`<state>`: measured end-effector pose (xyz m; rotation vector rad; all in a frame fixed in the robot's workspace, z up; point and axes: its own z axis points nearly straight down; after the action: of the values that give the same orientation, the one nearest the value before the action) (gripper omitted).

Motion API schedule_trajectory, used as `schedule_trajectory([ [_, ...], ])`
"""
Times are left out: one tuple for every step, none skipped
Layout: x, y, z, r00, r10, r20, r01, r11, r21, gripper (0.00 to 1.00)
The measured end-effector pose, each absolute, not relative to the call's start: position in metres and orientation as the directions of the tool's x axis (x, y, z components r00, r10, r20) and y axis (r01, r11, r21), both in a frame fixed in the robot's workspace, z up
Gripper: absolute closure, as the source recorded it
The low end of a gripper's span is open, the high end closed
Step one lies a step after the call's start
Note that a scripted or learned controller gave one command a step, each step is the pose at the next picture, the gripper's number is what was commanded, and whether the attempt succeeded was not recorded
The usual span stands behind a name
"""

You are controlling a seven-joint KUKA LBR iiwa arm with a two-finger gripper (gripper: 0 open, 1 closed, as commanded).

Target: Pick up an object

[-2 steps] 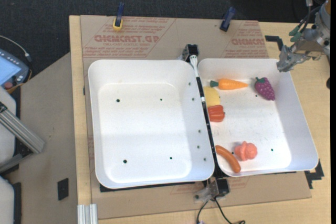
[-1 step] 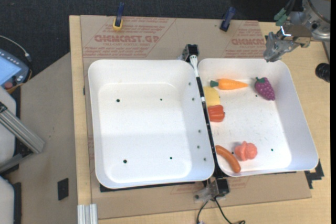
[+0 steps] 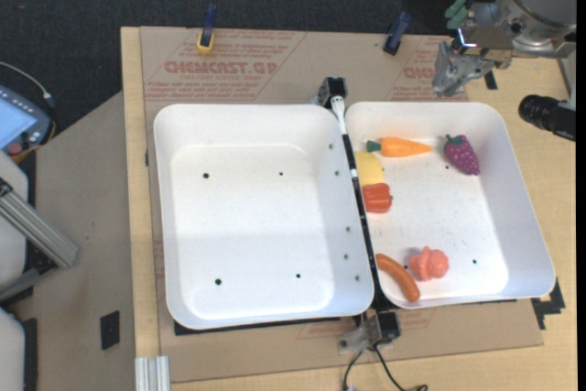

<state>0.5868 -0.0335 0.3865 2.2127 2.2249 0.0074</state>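
Observation:
The right bin [image 3: 513,224] holds an orange carrot [image 3: 399,146], a purple grape bunch [image 3: 462,154], a yellow piece [image 3: 369,168] with a red pepper [image 3: 377,197] just in front of it, a pink object [image 3: 428,264] and an orange-red sausage [image 3: 398,277]. My gripper [image 3: 450,78] hangs above the back rim of the right bin, behind the grapes and carrot, well clear of all of them. Nothing shows between its fingers.
The left bin [image 3: 247,215] lies beside the right one, joined along a black hinge strip [image 3: 351,188]. Both rest on a cardboard sheet [image 3: 265,59] held by a yellow clamp [image 3: 207,34] and a blue clamp [image 3: 397,32]. A black cylinder [image 3: 548,116] juts in at right.

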Motion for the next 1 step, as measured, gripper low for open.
schedule_trajectory([
  [0.5869,-0.0366,0.3965,-0.002,1.0,-0.002,1.0,0.002,0.008,1.0],
])
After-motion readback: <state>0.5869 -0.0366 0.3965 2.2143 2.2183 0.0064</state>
